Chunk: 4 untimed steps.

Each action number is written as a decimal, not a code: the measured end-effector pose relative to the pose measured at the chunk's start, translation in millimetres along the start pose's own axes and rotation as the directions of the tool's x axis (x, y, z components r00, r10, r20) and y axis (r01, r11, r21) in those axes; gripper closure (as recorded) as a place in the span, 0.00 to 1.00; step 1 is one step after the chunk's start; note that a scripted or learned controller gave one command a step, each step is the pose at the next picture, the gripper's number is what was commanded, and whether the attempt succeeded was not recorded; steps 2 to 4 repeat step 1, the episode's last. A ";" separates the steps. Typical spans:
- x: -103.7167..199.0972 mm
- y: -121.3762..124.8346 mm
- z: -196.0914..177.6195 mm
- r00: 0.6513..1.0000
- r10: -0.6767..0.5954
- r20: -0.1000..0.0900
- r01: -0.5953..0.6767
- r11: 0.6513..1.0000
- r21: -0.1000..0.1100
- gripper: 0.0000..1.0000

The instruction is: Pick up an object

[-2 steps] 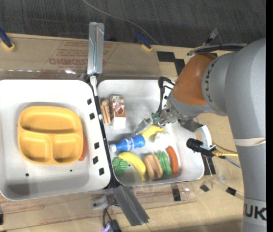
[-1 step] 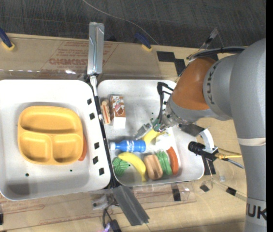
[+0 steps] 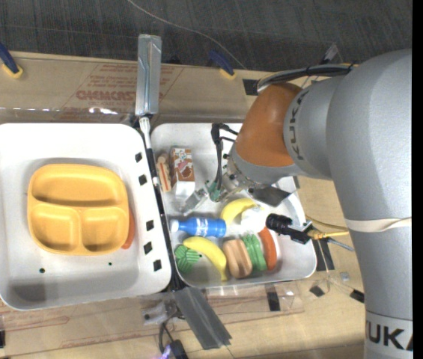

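Note:
My gripper [image 3: 205,195] hangs low in the right bin [image 3: 196,137], open, with nothing between its fingers. Just below it lies a blue bottle [image 3: 200,226] on its side. To the gripper's right rests a small yellow fruit [image 3: 237,209]. A brown packet [image 3: 183,163] and a thin orange-brown stick [image 3: 165,174] lie above and to the left of the gripper. Along the bin's near wall sit a banana [image 3: 207,251], a green piece [image 3: 188,258] and a layered toy burger [image 3: 252,253].
The left bin [image 3: 1,200] holds a yellow divided tray [image 3: 80,206]. The arm's grey and orange body [image 3: 286,129] overhangs the right bin's right half. A metal bar [image 3: 148,73] stands between the bins at the back.

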State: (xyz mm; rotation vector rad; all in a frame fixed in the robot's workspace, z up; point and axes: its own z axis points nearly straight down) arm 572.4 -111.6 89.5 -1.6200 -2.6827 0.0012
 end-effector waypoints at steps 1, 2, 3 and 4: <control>29.4 -88.9 -8.2 0.986 -0.169 0.004 0.169 0.986 -0.001 0.00; 29.4 -88.9 -8.2 0.986 -0.169 0.004 0.169 0.986 -0.001 0.00; 29.4 -88.9 -8.2 0.986 -0.169 0.004 0.169 0.986 -0.001 0.00; 29.4 -88.9 -8.2 0.986 -0.169 0.004 0.169 0.986 -0.001 0.00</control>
